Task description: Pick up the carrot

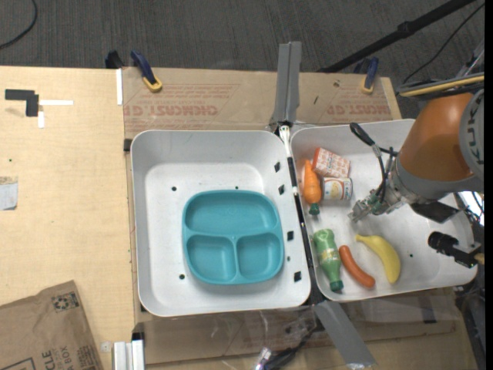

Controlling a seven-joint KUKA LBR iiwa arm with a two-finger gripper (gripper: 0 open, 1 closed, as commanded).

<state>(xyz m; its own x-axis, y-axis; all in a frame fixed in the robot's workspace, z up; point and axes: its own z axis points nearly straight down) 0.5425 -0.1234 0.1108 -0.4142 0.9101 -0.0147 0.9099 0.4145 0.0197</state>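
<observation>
The carrot is orange with a small green top. It lies along the left wall of the right bin, its green end pointing toward the front. My gripper hangs over the middle of that bin, to the right of the carrot and apart from it, just past a small can. The grey arm with its orange band comes in from the right above it.
In the right bin there are also a pink box, a green bottle, an orange-red sausage and a banana. The left bin holds a teal divided plate.
</observation>
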